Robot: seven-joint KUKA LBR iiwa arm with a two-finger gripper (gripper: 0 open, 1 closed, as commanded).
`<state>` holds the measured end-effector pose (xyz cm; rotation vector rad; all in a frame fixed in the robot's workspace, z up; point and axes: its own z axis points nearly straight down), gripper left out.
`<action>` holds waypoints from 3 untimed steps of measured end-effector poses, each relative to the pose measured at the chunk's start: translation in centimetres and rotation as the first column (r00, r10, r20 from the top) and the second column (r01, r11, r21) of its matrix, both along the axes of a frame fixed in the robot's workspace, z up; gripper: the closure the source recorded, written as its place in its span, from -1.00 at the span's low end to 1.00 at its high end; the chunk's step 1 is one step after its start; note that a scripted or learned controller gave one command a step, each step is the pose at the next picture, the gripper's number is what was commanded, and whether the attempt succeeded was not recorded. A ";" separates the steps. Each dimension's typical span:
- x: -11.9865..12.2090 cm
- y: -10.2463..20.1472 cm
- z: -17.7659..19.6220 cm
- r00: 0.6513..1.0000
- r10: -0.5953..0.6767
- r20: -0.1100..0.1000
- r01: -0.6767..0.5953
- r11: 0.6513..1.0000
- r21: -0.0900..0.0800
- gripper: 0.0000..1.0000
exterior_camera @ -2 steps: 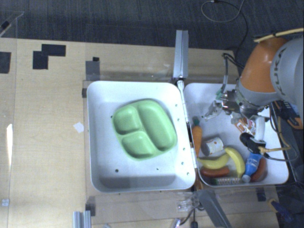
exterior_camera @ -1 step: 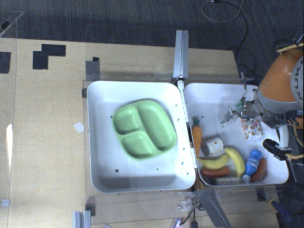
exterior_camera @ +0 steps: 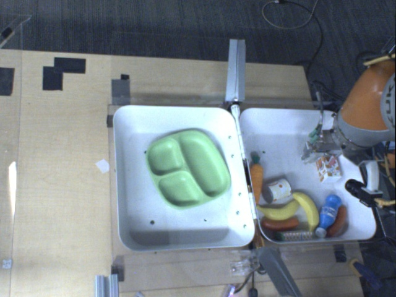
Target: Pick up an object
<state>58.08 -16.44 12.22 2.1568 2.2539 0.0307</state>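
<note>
The worktop carries two shallow white bins side by side. The left bin holds one green divided plate with three compartments, lying flat near the centre of the bin and apart from all four walls. The right bin holds a cluster of small things along its near edge. A carrot lies against the left wall of this bin, its length running along the wall. Just beside the carrot, toward the bin's centre, is a small tin can on its side. A banana curves below and around the can, touching it. A red sausage lies along the near wall, under the banana. A blue bottle with a white cap lies tilted near the near right corner, and a second reddish-brown sausage lies just beside it on the right. A small printed packet lies near the right wall, apart from the cluster. The hand hangs over the right side of the right bin, just above the packet; whether it is open or closed cannot be told, and nothing is seen gripped in it. The grey arm with its orange band enters over the right edge of the worktop.
</note>
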 end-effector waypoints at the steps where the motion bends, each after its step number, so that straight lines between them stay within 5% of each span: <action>1: 1.2 4.6 15.0 0.990 0.139 -0.021 -0.139 0.990 -0.002 1.00; 3: 1.6 4.8 17.3 0.988 0.153 -0.009 -0.153 0.988 -0.006 1.00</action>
